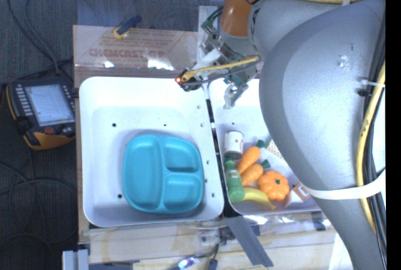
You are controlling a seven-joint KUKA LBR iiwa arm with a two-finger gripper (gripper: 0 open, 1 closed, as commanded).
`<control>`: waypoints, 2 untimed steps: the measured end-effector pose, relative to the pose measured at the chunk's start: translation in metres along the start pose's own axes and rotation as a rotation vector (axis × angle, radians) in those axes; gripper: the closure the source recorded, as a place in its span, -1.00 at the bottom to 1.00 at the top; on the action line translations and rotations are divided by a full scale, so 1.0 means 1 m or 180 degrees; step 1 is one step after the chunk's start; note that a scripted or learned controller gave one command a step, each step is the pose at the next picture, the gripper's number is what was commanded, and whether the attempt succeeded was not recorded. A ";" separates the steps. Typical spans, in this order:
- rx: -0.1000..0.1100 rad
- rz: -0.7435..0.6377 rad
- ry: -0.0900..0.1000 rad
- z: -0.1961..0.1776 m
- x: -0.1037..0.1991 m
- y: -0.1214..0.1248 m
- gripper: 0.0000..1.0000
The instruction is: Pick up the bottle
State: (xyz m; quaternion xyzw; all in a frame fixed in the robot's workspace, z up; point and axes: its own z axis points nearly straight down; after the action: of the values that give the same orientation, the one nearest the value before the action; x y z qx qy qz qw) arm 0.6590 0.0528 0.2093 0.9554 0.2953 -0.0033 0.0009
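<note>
The cardboard sheet (135, 49) behind the left bin (100, 112) carries faint reddish printing, too washed out to read; a yellow-and-blue tool (127, 25) lies on it. On the floor to the left sits a teach pendant (41, 109) with a lit screen whose text is too small to make out. The bottle (234, 180) is green with a lighter cap end, lying along the left wall of the right bin (247, 99), its label unreadable. Just beyond it stands a small white jar (234, 141) with a dark band. Touching the bottle's right side are two toy carrots (250, 165), a banana (257, 197) and a small orange pumpkin (274, 185). The left bin holds a blue divided plate (164, 173). The claw (230, 96) hangs over the far end of the right bin, well apart from the bottle; how its fingers stand I cannot tell. The grey arm (326, 87) covers much of the right bin.
</note>
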 end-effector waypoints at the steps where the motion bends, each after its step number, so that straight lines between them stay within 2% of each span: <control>1: 0.0011 0.0911 0.0006 0.074 -0.006 -0.065 -1.00; 2: 0.0021 0.0913 -0.0013 0.067 -0.008 -0.065 1.00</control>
State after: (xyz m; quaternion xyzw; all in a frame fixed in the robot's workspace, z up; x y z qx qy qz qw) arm 0.6156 0.1018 0.1423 0.9878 0.1558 -0.0061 -0.0011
